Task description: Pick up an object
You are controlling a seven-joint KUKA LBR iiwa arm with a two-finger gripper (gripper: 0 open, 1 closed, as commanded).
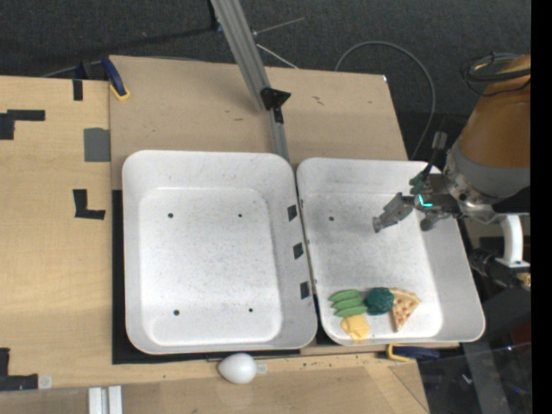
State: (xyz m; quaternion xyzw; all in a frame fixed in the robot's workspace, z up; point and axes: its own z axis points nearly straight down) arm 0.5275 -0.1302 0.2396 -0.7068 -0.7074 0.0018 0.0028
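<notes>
In the camera view the small toy foods lay huddled in the near right corner of the right bin [448, 257]: a green ridged piece [348, 300], a dark green broccoli-like lump [378, 299], a yellow piece [355, 326] and a pizza slice [404, 308], all touching or just beside one another; they looked light, stiff and probably smooth plastic, so likely to skid under a glancing touch; the lump, standing a little proud, seemed the best to pinch across its middle, the flat slice the hardest; the end effector [405, 211] hung over the far part of that bin, well apart from the cluster, its fingers spread with nothing between them; the left bin [138, 231] sat alongside; a white egg-like object [237, 368] rested on the bench [172, 102] near its front edge.
</notes>
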